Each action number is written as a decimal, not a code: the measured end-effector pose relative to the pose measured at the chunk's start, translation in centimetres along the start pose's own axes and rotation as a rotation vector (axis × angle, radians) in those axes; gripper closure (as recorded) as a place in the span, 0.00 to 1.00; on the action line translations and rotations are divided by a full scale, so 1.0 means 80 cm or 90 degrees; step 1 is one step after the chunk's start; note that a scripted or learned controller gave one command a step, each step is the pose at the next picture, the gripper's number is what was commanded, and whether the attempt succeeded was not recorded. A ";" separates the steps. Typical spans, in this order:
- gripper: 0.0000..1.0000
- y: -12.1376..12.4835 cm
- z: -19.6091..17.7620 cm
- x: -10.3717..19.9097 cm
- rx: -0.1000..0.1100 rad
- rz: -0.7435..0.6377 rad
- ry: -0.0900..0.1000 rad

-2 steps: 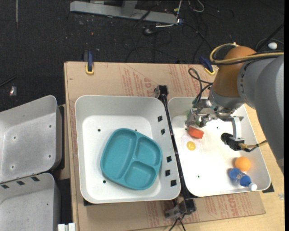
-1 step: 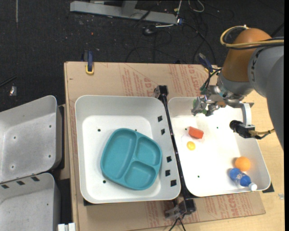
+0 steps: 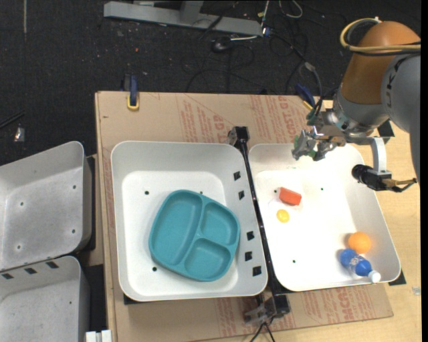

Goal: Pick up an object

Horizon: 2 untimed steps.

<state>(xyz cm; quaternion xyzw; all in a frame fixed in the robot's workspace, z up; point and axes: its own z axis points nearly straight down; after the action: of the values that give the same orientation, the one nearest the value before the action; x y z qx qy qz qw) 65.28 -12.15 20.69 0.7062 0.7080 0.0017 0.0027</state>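
A brown board [image 3: 200, 113] printed with red lettering is seen laid over a dark speckled floor [image 3: 53, 67]. Black cables [image 3: 281, 40] are strewn behind it, beside a grey metal bar [image 3: 180, 19].

Reaches in from upper right: 1 grey arm [image 3: 401, 73], orange band above wrist, bent downward and leftward. Wrist sits over the far edge of the right bin [image 3: 384, 220], nr its far-right corner. Gripper [image 3: 311, 148] hangs just inside that far edge, pointing down-left, w/ nothing visible between its tips. Small and dark at this angle; spread of tips can't be made out.
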 end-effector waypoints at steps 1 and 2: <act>1.00 0.001 -0.031 0.000 0.001 0.000 0.000; 1.00 -0.015 -0.027 0.074 0.004 -0.003 0.002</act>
<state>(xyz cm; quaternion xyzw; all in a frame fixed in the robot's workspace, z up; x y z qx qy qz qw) 64.03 -6.21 22.86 0.7045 0.7097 0.0002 -0.0008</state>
